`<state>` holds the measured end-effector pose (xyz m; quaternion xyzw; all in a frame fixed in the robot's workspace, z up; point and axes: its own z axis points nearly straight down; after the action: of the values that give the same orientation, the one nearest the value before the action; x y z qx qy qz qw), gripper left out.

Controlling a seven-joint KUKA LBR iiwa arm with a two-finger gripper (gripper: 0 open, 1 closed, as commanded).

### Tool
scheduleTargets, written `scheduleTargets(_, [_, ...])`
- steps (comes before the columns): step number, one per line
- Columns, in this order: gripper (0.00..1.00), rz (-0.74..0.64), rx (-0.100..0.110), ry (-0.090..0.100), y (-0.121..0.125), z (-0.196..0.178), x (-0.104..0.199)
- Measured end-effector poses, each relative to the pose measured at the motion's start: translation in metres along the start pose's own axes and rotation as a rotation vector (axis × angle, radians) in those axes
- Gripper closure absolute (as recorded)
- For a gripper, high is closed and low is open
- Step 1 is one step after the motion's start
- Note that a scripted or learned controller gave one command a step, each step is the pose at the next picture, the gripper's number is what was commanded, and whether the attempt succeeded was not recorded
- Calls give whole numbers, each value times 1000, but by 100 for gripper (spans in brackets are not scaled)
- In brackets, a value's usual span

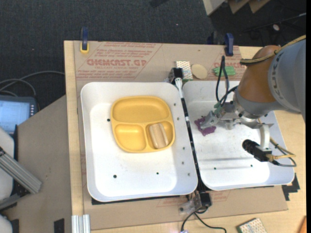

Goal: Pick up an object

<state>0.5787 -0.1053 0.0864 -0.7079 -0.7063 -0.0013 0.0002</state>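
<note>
Gripper (214, 116) low in the right bin (233, 171), purple object (205, 125) just left of its tip, shape too small to read its long axis, contact unclear, arm (272, 89) covering the bin's far side, yellow tray (142, 124) further left holding a tan block (157, 135)

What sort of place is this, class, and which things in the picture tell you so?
Most likely a robotics lab or test bench. A grey robot arm reaches over two white bins, the board under them is clamped down, and loose cables trail across the bench.
</note>
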Motion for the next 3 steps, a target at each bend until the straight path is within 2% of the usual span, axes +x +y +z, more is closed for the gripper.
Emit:
scheduleTargets(1, [100, -1, -5, -1, 1, -11, 1])
scheduleTargets(2, [0, -1, -3, 0, 1, -10, 1])
scheduleTargets(3, [0, 0, 9, 0, -53, 3, 8])
